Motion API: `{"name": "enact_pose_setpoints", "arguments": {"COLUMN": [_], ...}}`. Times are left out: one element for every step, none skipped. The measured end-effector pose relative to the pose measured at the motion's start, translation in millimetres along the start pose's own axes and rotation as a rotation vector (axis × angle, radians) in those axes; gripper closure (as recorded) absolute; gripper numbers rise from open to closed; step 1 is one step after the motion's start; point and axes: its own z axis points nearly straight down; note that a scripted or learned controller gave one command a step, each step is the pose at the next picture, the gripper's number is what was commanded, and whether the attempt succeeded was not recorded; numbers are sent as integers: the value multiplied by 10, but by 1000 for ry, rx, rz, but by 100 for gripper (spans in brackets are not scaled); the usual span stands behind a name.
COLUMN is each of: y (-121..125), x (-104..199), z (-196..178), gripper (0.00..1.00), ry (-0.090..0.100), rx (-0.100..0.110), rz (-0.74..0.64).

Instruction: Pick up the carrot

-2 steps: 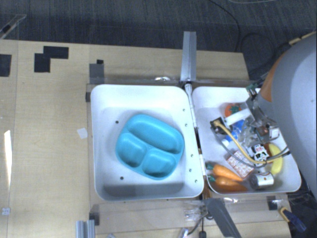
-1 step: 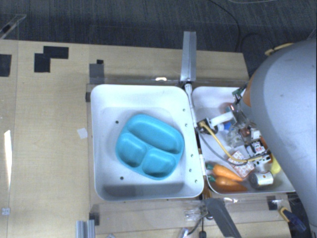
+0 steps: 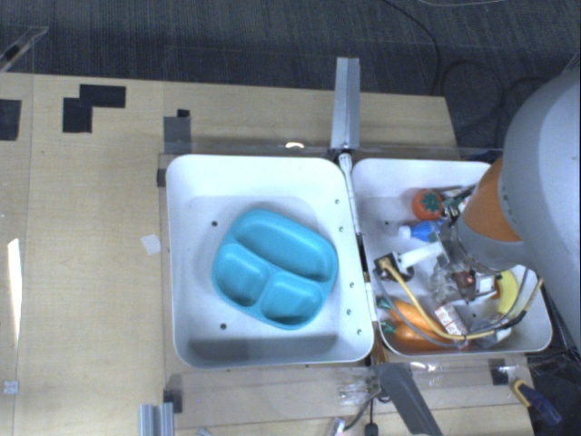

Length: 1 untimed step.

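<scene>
The carrot [image 3: 415, 318] lies at the front left of the right bin [image 3: 381, 189], orange with a bit of green at its left end. A yellow cable crosses over it. My gripper [image 3: 452, 285] hangs low in that bin, just right of and slightly behind the carrot, among wires and small fittings. The grey arm with its orange band [image 3: 490, 209] comes in from the right and hides the bin's right side. Nothing orange shows inside the gripper.
A red tomato-like object [image 3: 424, 203] and a blue-and-white bottle [image 3: 418, 233] lie at the back of the right bin. A yellow banana [image 3: 508, 288] sits by the right wall. The left bin [image 3: 191, 243] holds a blue divided plate [image 3: 274, 266].
</scene>
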Motion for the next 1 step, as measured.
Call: {"name": "enact_pose_setpoints", "arguments": {"y": [-371], "x": [82], "z": [-942], "gripper": [100], "ry": [-12], "rx": [3], "rz": [-2]}}
